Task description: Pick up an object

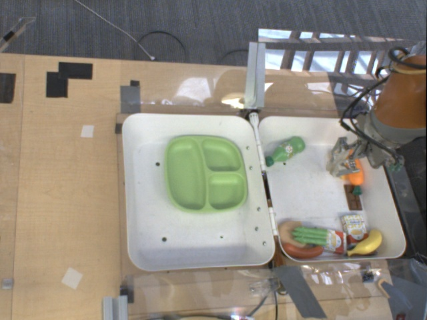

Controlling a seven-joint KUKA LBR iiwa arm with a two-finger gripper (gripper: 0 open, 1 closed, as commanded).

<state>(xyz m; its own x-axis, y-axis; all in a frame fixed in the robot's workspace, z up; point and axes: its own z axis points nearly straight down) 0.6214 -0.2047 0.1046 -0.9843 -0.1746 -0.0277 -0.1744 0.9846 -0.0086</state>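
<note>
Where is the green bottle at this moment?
The green bottle lies on its side in the right bin, near its top-left corner, close to the wall shared with the left bin that holds the green tray.

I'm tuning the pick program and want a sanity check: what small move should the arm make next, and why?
Probably a short straight descent. The gripper sits at the right white bin's far right side, just above a small orange object, and nothing visibly sits between its fingers, so lowering onto that object seems the nearest pick.
</note>
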